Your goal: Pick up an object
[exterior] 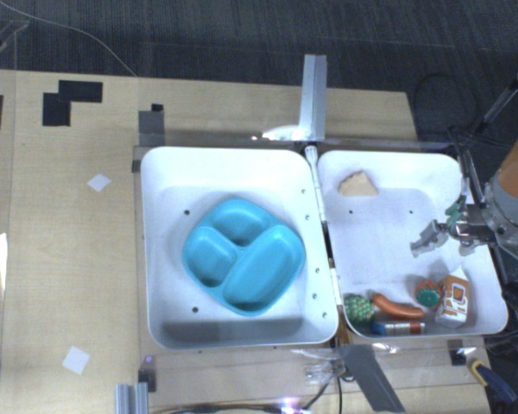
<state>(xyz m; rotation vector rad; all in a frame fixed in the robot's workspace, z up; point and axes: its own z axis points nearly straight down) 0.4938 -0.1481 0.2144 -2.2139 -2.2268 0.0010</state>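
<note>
Since the arm (514, 175) comes in over the right bin's right wall, the risk sits on that side. Left bin (168, 231) holds a blue divided dish (243, 254), near its middle. Right bin (388, 231) has the pickable stuff: a tan lump (357, 184) at its far-left corner, and along the near edge a small carton (454, 298), orange sausage-like toy (398, 306), green knobbly toy (357, 306), teal bit (427, 297), w/ a marker-like stick (399, 326) by the rim. Gripper (433, 239) hovers over bare floor by the right wall; jaws look apart, nothing btwn them. Likely failure: closing here grabs air. Near-edge items are packed touching, so a descent there may pinch two or nudge one vs. the wall.
</note>
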